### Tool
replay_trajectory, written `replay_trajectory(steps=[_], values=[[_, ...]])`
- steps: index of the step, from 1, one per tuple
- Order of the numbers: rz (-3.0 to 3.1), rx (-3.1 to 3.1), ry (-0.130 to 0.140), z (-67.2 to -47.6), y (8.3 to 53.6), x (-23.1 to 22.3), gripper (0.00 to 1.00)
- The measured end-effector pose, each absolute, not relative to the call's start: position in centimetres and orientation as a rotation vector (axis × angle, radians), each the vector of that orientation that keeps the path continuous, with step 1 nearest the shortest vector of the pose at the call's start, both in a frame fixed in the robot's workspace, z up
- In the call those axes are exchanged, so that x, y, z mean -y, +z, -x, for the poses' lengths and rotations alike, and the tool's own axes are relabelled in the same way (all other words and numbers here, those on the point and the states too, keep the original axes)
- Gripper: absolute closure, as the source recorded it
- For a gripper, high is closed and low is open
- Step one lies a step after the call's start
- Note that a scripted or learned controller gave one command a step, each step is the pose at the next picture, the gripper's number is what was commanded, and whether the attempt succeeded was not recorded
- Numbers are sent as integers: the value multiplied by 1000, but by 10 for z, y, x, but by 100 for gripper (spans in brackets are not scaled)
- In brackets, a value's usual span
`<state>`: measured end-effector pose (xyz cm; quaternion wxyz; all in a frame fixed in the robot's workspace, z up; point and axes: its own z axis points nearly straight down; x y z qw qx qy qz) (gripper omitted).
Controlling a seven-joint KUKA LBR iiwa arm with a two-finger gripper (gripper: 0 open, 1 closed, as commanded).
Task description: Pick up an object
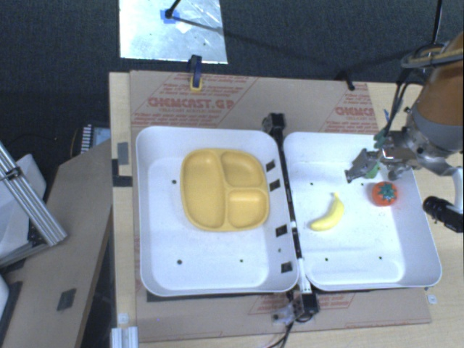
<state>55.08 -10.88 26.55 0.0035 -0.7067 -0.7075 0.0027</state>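
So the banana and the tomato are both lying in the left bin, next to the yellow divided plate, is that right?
Not quite. The camera view shows the banana and the tomato lying in the right bin. The yellow divided plate sits by itself in the left bin.

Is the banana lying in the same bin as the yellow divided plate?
No, the banana lies in the right bin, while the yellow divided plate sits in the left bin.

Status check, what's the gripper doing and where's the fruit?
Gripper over the right bin, upper area, nothing seen in it. Banana lying mid-bin, strawberry near the right wall. Yellow tray in left bin. Nothing blocking the banana.
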Motion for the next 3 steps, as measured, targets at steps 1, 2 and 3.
replay_trajectory(steps=[1,2,3], values=[[2219,2226,-2,-553,271,109,0],[2218,2221,2,-550,215,99,0],[2220,2220,2,-552,172,96,0]])
